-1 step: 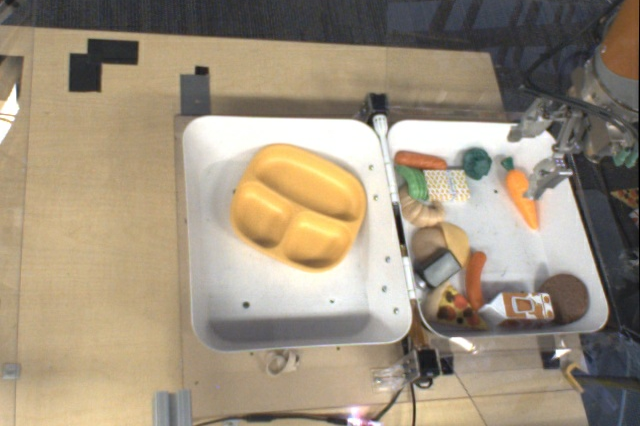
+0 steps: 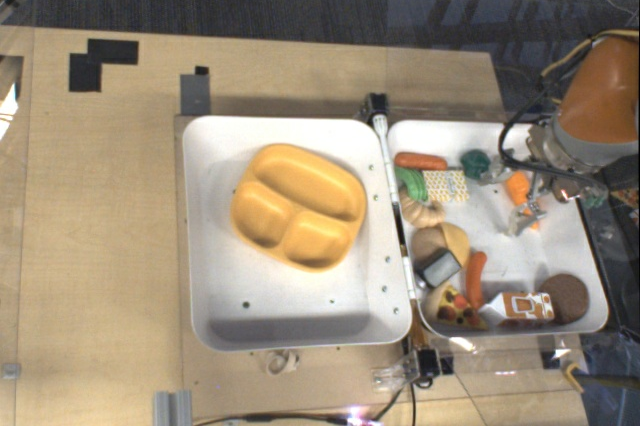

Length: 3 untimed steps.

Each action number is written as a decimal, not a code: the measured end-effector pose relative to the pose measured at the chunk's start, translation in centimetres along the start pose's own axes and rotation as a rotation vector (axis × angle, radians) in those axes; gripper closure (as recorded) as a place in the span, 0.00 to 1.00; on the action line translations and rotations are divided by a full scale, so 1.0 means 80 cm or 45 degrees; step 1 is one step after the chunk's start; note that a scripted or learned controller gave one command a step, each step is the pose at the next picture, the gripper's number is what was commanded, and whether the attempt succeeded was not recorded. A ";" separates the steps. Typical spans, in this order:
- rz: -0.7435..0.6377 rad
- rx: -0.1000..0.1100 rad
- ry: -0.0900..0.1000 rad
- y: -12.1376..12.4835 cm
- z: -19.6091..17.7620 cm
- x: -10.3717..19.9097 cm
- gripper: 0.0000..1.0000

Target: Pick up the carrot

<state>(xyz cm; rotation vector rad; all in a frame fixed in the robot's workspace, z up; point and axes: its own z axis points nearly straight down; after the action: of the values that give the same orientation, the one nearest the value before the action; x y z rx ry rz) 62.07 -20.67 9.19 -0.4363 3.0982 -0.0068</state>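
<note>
Looking down at a slant, two shallow white bins are seen side by side on a pale wooden bench (image 2: 100,264). The left bin (image 2: 200,244) is occupied by a large yellow tray (image 2: 298,204) that is moulded into three rounded compartments and is set at an angle.

The right bin (image 2: 592,254) is crowded with small items. Along its far edge a reddish sausage shape (image 2: 420,161) is laid, with a green item (image 2: 410,182) just in front of it, a dotted pale packet (image 2: 445,185) beside that, and a small teal object (image 2: 474,161) further right. Toward the near left corner a dark, screen-like block (image 2: 438,267), a second upright reddish sausage shape (image 2: 475,276) and a cluster of small dark pieces are gathered. A brown round disc (image 2: 565,294) and a small printed box (image 2: 528,307) are placed at the near right.

The arm is seen entering from the right, its orange band (image 2: 605,99) rounded and large above the bin's far right corner. The gripper (image 2: 525,212) is lowered into the right half of this bin. The carrot (image 2: 517,185), a small bright orange piece, is found right at the gripper, touching or just beside it, apart from the other items. Whether the gripper is wide, narrow or closed on the carrot cannot be told, as the parts are too small and overlapped.
</note>
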 end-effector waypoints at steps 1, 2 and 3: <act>0.051 -0.003 0.001 0.008 0.005 0.015 0.00; -0.132 -0.001 0.000 0.017 0.003 0.052 0.00; 0.232 -0.001 -0.005 -0.008 0.003 -0.039 0.00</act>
<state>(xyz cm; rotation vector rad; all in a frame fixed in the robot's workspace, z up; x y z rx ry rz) 65.21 -20.39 8.98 -0.1520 3.1210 -0.0033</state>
